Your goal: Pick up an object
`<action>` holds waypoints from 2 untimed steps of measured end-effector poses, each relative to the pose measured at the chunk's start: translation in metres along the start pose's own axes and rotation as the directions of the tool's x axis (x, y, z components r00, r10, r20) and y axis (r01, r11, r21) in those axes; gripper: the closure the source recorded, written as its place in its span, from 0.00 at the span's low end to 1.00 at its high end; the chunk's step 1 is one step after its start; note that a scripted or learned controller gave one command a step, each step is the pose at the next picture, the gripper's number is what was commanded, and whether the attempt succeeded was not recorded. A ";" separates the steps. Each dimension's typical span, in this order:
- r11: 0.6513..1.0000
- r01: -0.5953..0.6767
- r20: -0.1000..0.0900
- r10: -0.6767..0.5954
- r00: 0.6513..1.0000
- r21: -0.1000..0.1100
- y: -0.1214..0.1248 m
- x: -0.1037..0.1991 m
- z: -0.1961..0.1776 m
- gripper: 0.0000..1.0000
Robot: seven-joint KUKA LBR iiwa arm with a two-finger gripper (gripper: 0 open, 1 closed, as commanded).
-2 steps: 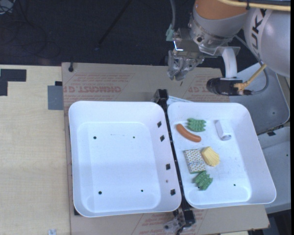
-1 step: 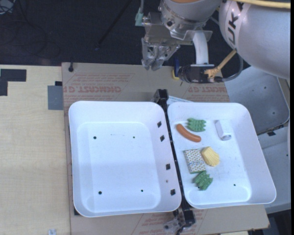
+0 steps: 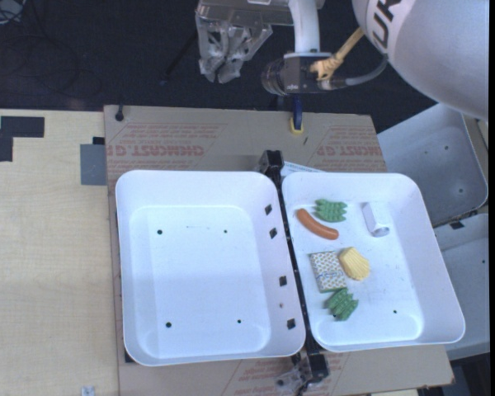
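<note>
I see the gripper (image 3: pixel 227 56) hanging high at the top of the view, above the far edge of the bench, its fingers drawn together around nothing. On the grey arm (image 3: pixel 429 35) to its right I can read part of the black maker's lettering, "UK". Below the gripper lies a brown cardboard sheet (image 3: pixel 231 143) with red printing that I read upside down as "OMCAST GP", repeated toward its right side.

Nearer me than the gripper, the left bin (image 3: pixel 140 221) sits almost directly beneath it. The right bin (image 3: pixel 412 304) lies below and to the gripper's right, and it carries the objects: a green leafy piece (image 3: pixel 331 210), an orange sausage (image 3: pixel 316 224), a small grey cylinder (image 3: pixel 374 219), a speckled grey block (image 3: pixel 327 271) touching a yellow corn piece (image 3: pixel 354 264), and a second green piece (image 3: pixel 341 304) nearest me. All are well apart from the gripper.

The bench (image 3: pixel 41 262) is pale wood with dark grey patches at the left. Behind the gripper the room is dark, with cables on the floor.
</note>
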State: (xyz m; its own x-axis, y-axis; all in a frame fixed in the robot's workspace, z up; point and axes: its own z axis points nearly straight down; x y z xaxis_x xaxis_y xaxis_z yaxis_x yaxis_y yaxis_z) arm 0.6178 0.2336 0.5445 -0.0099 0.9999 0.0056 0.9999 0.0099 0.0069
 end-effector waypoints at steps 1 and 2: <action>1.000 -0.007 0.012 0.007 1.000 0.027 -0.038 0.009 0.157 1.00; 1.000 -0.006 0.008 0.006 1.000 0.014 -0.035 0.009 0.139 1.00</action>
State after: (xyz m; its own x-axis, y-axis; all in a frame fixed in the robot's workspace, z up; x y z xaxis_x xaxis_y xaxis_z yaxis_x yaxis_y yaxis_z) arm 0.5836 0.2430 0.4050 -0.0037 1.0000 -0.0027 1.0000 0.0037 -0.0067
